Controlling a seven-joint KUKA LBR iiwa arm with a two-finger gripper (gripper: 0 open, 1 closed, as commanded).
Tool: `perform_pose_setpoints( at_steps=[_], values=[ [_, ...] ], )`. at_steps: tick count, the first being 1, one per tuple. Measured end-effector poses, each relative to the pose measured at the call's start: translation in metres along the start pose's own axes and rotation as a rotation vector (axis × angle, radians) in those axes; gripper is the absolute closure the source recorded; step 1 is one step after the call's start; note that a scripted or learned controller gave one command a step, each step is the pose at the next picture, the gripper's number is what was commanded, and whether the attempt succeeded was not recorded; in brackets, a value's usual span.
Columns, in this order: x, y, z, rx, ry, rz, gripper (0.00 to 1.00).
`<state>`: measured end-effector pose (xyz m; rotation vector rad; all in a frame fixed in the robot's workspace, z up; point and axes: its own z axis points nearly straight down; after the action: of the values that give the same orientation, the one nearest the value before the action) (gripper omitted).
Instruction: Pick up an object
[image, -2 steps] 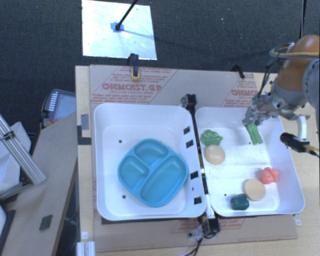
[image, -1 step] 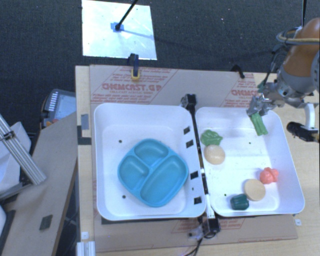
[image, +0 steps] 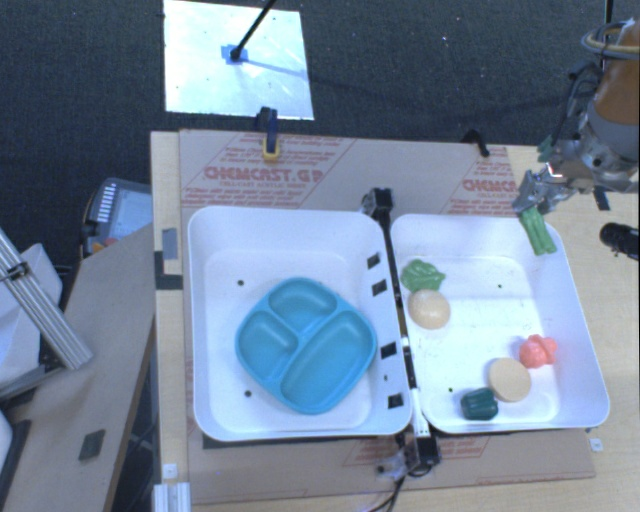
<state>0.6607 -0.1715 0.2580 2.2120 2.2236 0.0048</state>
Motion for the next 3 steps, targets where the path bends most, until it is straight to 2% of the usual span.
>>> perform_pose_setpoints(
  at_steps=[1,3],
  values=[
    [0.055,-0.013,0.014,0.006,0.003,-0.003,1.00],
    [0.163,-0.030,0.002,0.005,0.003,-0.004,1.00]
  ],
)
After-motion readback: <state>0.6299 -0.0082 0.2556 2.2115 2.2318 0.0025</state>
